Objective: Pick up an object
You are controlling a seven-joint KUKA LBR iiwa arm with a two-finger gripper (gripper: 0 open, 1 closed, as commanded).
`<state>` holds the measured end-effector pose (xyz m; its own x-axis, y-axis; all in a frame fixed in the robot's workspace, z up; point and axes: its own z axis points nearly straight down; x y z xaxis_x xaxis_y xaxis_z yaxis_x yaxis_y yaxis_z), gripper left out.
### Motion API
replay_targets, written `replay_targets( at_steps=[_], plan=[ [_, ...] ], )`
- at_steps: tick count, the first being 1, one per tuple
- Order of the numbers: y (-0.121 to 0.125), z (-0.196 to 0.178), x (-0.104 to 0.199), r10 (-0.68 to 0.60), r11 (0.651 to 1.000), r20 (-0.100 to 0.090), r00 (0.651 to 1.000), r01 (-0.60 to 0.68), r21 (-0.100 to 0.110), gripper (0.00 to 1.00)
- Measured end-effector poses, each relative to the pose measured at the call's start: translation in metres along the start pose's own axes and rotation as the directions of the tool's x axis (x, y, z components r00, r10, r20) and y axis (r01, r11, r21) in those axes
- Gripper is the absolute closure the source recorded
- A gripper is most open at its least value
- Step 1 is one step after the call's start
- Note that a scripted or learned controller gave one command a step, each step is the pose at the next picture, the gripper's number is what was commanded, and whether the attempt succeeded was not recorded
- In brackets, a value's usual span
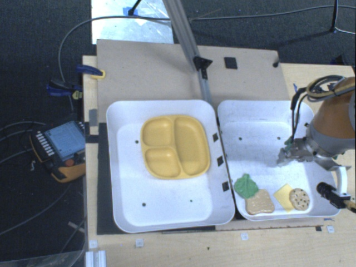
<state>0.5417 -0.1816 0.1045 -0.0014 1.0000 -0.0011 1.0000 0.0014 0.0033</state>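
place: robotics lab | signs: taped-down bench point(167, 65), loose cables point(33, 132) on dark carpet, clamps point(83, 71), handheld controller point(58, 149)

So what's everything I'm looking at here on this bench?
Bins: two, white, side by side: left bin, right bin.
Divided plate: one, yellow, in the left bin.
Leaf-shaped piece: one, green, near front of right bin.
Bread slice: one, tan, just below the leaf.
Cheese wedge: one, yellow, right of the bread.
Cookie: one, brown, speckled, beside the cheese.
Handheld box: one, blue and orange, on the floor at left.
Arm: one, grey and orange, over the right bin.
Gripper: one, grey, above the right bin's floor.
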Motion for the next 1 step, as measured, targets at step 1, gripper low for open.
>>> replay_targets(
  at_steps=[1],
  plan=[
    [0.0003,-0.0634,-0.0038,-0.003,1.0,0.001,1.0,0.003,-0.002,1.0]
  ],
)
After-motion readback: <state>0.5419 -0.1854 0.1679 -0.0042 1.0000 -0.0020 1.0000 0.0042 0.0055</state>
